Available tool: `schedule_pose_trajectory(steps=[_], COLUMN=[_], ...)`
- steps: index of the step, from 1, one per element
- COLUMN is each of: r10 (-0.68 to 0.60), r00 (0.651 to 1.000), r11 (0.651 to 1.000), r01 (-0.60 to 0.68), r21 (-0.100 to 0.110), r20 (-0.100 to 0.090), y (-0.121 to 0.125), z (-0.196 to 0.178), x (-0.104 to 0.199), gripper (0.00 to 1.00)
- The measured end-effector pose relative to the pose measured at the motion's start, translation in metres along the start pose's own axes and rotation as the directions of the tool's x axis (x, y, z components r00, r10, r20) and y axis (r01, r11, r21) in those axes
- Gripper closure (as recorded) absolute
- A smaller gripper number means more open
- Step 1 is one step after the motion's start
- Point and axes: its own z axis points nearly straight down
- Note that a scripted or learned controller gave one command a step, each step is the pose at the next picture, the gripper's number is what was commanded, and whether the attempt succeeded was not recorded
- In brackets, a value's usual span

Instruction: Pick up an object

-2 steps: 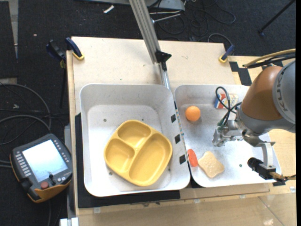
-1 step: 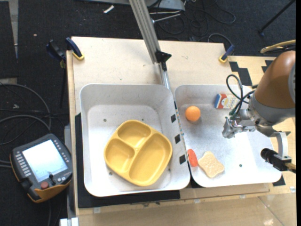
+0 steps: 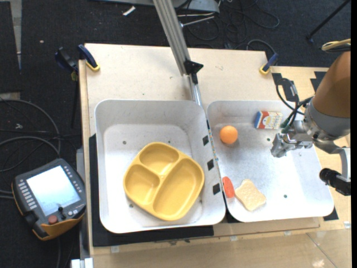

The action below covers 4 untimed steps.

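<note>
The right bin (image 3: 301, 205) holds an orange ball (image 3: 228, 134), a small white, blue and red carton (image 3: 268, 120), a slice of toast (image 3: 250, 195) and a red-orange carrot-like piece (image 3: 227, 187) against the bin's left wall. My gripper (image 3: 278, 150) hangs over the right part of this bin, just below and to the right of the carton, apart from it. Nothing shows between its fingers. The left bin (image 3: 111, 121) carries a yellow divided plate (image 3: 163, 180).
A slanted metal pole (image 3: 174, 29) rises from the back between the bins. Yellow-and-blue clamps (image 3: 89, 59) hold the bench's back corners. A teach pendant (image 3: 50, 197) lies left of the bench. The arm's body (image 3: 334, 99) covers the right bin's far right side.
</note>
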Motion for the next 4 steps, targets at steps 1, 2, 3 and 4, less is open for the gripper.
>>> schedule_pose_trajectory(steps=[1, 2, 3, 4], r10=[0.000, -0.006, -0.006, -0.007], r00=[1.000, 1.000, 1.000, 1.000], r11=[1.000, 1.000, 1.000, 1.000], r01=[0.000, 0.006, 0.006, 0.007], r21=[0.002, 0.006, 0.005, 0.006], r20=[-0.001, -0.004, -0.003, -0.004], y=[0.001, 0.001, 0.005, -0.006], z=[-0.020, -0.017, -0.022, -0.029], x=[0.000, 0.064, 0.111, 0.165], gripper=[1.00, 1.00, 1.00, 1.00])
